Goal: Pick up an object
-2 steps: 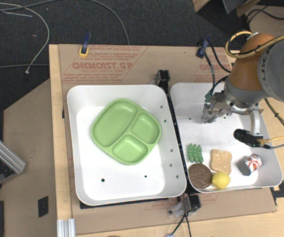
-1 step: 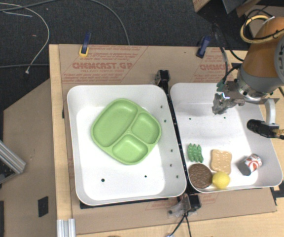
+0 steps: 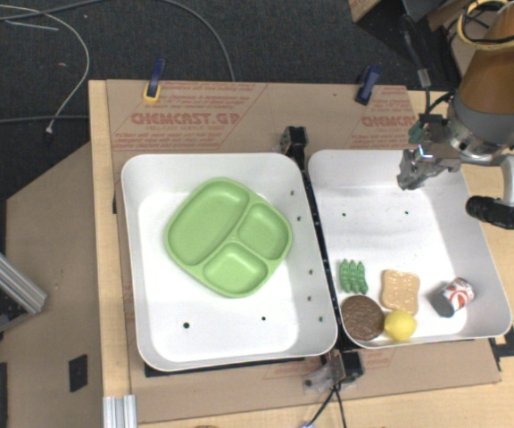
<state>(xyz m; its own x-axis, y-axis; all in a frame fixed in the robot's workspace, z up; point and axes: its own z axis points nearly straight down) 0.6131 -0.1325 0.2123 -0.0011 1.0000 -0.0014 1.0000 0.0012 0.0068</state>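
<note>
- Small green ridged object [image 3: 353, 276] lies in the right white bin [image 3: 391, 230], long axis toward 12 o'clock.
- Gripper [image 3: 411, 177] at the bin's 1 o'clock corner; grip state unclear.
- Cardboard-topped table [image 3: 239, 105].

A robotics lab: two white bins [image 3: 319, 239] sit on a cardboard-covered bench [image 3: 194, 105] held by blue clamps [image 3: 155, 77], loose cables [image 3: 78, 25] trailing behind the bench
</note>
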